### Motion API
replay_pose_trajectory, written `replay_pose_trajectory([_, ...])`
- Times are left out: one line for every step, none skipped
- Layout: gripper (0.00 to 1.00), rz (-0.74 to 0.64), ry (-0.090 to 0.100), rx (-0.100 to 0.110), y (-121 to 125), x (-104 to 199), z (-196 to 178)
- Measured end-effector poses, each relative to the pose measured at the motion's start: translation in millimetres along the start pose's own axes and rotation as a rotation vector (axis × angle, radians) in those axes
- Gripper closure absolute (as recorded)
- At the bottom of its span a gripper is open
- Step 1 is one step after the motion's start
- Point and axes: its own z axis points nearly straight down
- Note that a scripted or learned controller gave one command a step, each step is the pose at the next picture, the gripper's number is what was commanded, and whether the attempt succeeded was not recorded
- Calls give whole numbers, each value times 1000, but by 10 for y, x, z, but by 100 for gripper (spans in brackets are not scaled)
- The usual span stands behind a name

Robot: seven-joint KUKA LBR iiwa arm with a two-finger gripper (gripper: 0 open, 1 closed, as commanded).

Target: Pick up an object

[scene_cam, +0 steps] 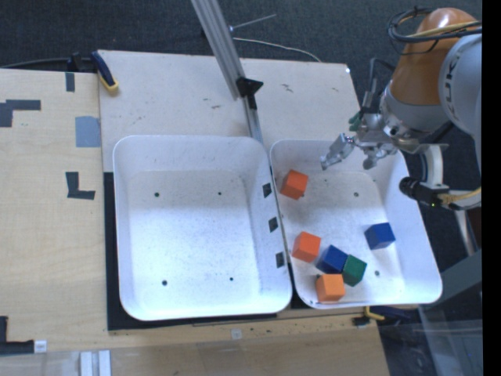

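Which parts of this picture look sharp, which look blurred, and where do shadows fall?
Camera view: the blocks, such as the orange block, are fairly sharp with soft shadows beside them; the gripper looks slightly smeared; the left bin is evenly lit without harsh glare.

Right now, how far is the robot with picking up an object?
Nothing looks picked up yet. The hand hovers over the far end of the right bin with no block between its fingers. The nearest orange block lies on the bin floor to its left, apart from it. Approach, grasp and lift are all left.
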Motion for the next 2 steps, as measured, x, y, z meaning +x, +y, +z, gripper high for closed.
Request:
replay_pose_trajectory([0, -2, 0, 3, 159, 398, 358])
replay_pose_trajectory([0, -1, 1, 4, -419, 846, 233])
